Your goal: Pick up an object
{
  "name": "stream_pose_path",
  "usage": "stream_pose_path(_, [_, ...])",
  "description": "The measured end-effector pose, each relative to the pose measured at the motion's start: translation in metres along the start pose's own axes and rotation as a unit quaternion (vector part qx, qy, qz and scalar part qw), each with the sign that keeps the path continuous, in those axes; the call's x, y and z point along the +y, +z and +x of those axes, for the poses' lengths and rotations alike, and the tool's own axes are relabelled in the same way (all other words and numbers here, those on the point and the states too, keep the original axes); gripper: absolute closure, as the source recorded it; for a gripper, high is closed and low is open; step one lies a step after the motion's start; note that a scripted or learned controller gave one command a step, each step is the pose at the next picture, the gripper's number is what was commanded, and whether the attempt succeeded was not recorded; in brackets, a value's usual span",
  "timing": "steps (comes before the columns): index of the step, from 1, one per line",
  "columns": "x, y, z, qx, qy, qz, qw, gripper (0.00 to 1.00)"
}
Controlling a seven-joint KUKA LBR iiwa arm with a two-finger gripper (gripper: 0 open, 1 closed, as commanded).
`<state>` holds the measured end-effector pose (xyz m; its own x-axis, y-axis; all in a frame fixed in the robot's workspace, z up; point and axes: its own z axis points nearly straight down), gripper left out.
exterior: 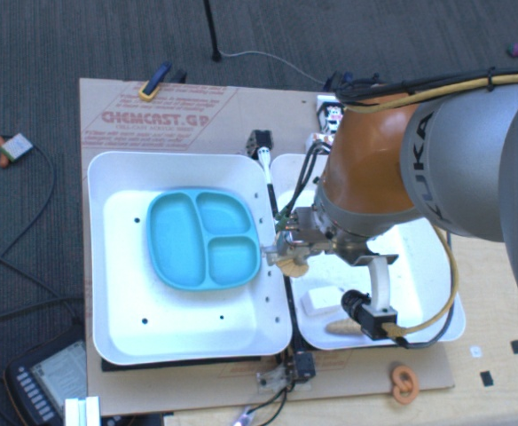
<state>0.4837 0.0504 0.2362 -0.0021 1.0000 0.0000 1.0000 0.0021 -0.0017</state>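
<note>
the grey arm (472,162) reaches in from the right, its orange band (370,158) just above the wrist. the wrist points down and leftward, with the gripper (287,257) low near the seam where the two bins meet. black cables loop beside and under the wrist.
</note>
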Motion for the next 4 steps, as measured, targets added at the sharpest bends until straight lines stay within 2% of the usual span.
stream_pose_path(1, [-0.001,0.05,-0.059,-0.001,0.002,0.0,1.0,1.0])
stream_pose_path(4, [0.0,0.022,-0.058,0.0,0.0,0.001,1.0,1.0])
